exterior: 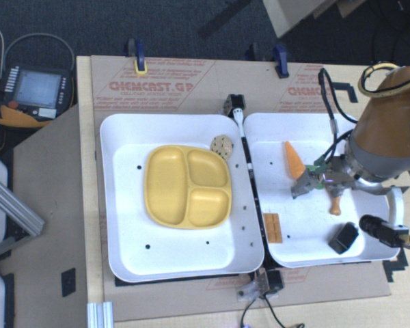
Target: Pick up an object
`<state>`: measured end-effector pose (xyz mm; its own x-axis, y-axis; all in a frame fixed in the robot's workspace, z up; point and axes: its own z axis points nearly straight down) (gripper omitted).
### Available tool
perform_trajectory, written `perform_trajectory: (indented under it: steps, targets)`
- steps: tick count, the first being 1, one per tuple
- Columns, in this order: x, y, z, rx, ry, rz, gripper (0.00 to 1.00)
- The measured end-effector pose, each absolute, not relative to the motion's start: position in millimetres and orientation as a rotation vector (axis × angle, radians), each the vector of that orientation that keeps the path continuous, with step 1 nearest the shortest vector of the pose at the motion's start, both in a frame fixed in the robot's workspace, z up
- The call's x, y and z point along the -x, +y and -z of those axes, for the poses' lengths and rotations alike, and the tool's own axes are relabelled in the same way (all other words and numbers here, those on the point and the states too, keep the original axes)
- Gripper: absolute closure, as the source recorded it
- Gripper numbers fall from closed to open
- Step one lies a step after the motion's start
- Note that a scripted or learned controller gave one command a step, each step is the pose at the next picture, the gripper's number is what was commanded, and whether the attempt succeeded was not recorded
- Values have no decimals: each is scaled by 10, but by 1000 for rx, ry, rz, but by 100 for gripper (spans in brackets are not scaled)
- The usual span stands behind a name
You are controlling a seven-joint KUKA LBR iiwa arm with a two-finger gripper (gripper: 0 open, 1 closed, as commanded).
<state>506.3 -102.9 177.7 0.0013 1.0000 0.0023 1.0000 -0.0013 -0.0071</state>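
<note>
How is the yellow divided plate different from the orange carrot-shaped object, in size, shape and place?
The yellow divided plate is much larger than the orange carrot. The plate is broad, rounded and split into three compartments; the carrot is narrow and tapers toward its upper end. The plate lies in the left bin, the carrot in the right bin, near the gripper. Both lie flat on a white bin floor.

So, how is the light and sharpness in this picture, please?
Camera view: even overhead light, soft shadows only; left bin and right bin bright white, near overexposed; yellow divided plate and orange carrot sharp; gripper slightly blurred; dark floor top left underexposed.
</note>
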Motion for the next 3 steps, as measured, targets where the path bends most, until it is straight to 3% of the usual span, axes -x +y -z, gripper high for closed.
perform_trajectory:
  steps: [1, 2, 3]
  targets:
    - [-5144, -1008, -1200, 2217, -2215, -6, 0]
    - [-5157, -1018, -1340, 2224, -2219, -1, 100]
    - [-5103, -1002, -1788, 2225, -2225, 4, 100]
